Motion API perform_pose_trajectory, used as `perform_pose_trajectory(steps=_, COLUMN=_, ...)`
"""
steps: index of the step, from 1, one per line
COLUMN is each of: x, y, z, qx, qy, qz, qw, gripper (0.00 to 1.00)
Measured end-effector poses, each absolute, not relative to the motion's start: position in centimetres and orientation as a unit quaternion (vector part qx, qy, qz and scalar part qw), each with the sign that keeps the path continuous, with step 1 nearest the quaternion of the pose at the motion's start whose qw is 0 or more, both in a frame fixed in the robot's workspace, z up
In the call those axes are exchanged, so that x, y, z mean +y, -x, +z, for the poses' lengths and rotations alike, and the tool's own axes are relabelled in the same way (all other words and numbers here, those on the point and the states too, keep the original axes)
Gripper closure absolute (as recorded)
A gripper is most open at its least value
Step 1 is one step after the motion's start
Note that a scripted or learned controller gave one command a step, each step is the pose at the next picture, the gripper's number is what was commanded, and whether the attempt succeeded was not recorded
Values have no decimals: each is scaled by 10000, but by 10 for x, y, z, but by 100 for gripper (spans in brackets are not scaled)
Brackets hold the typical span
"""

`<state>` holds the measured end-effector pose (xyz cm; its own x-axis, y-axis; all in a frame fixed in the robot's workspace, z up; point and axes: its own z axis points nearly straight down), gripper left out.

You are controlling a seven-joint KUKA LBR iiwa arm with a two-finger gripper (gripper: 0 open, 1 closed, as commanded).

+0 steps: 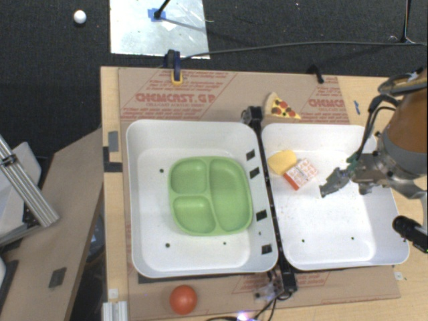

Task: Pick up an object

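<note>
The brown board (200, 95) under the bins carries red printing that reads "CHEMCAST GP", repeated at slanting angles across its far strip; the text on the right part is partly covered and harder to read.

In the right bin (334, 246) two things lie near its far-left corner. A yellow block (281, 160) sits closest to the divider, its long axis running roughly left to right with a slight tilt. Touching it on the right is a small red-and-white patterned box (301, 174), whose long axis slants from lower left to upper right. Any print on that box is too small to read.

The gripper (332, 183) hangs over the same bin, just to the right of the box, pointing left and downward toward it. Nothing is visibly between its fingers — whether they are spread or closed I cannot tell from this angle.

The left bin (150, 246) holds a green divided plate (209, 195) with three compartments, set near the bin's middle.

Outside the bins, a toy pizza slice (281, 107) rests on the board behind the right bin, and an orange-red ball (183, 299) sits on the board's near edge — in front of the left bin.
</note>
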<state>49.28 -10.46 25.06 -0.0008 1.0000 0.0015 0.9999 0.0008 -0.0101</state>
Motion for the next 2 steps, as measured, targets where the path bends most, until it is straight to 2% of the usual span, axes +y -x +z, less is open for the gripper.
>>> perform_pose_trajectory(steps=1, x=-104, y=-495, z=256, qx=-7083, qy=7059, qz=-8, qw=-9, gripper=0)
perform_pose_trajectory(steps=2, x=-103, y=-496, z=196, qx=-7077, qy=7065, qz=-7, qw=-5, gripper=0)
